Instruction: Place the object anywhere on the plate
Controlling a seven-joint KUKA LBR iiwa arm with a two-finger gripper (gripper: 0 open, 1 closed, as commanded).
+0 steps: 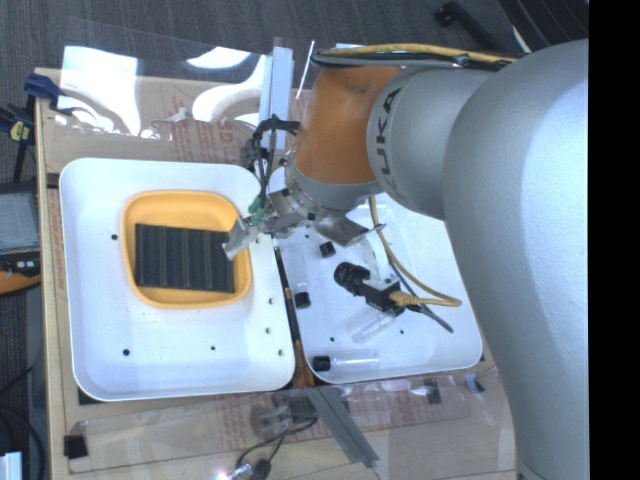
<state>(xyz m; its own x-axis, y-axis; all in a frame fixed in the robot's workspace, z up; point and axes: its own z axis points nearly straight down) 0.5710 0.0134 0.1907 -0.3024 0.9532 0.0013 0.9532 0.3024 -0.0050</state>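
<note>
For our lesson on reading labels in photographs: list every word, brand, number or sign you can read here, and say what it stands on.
"UKA": dark letters on the grey arm beside its orange band, running down the casing; the start of the word is hidden by the curve.
No text can be read on the yellow plate, the white bins or the bench.

Yellow plate (150, 213) in left bin, dark ribbed slab (183, 258) lying flat on it.

The thick grey arm (500, 168) with its orange band (340, 118) sweeps in from the right and bends down. Below the band, its small metal two-finger claw (240, 236) points leftward and down; its opening is too small to judge.
</note>
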